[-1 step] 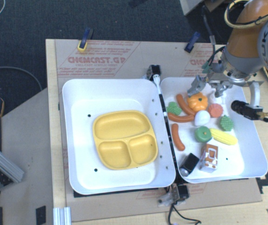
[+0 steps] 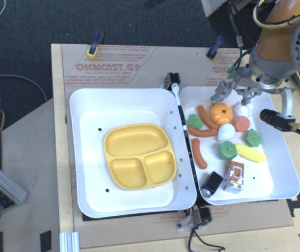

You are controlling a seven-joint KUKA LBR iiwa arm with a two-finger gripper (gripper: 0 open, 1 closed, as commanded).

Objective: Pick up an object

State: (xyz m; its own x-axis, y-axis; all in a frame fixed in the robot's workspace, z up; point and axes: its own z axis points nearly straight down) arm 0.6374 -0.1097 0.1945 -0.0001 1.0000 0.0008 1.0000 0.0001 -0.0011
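Gripper (image 2: 235,92) above toy-filled bin (image 2: 284,164)

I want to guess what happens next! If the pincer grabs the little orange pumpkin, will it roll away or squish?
The orange pumpkin looks round and smooth, so it may slip or roll if pinched off-centre. It sits against the sausages and a white ball, which could stop it rolling far. It looks like hard toy plastic, so probably no squishing.

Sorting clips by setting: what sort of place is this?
Likely a robotics lab test bench: a robot arm over two white bins, toy foods such as a pumpkin, and clamps holding a cardboard sheet.
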